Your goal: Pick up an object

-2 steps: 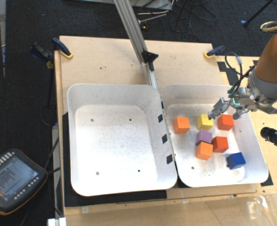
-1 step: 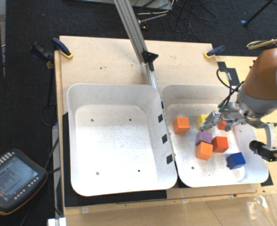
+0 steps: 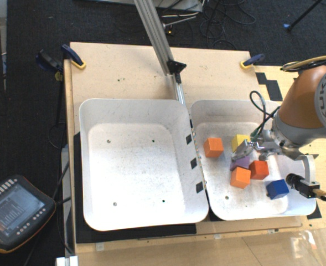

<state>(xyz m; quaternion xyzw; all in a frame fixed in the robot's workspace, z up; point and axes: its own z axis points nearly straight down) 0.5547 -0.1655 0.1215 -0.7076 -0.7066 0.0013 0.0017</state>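
The right bin holds several small blocks. An orange cube lies nearest the divider. A yellow block and a purple block sit together in the middle, with a second orange cube and a red-orange cube just below them. A blue cube rests near the bin's right front corner. My gripper hangs low over the yellow and purple blocks, reaching in from the right. Its fingertips are hidden among the blocks.
The left bin is beside the right one. A slanted metal pole runs from the top down to the bins' shared edge. A teach pendant lies at the lower left, off the bench. Clamps hold the board corners.
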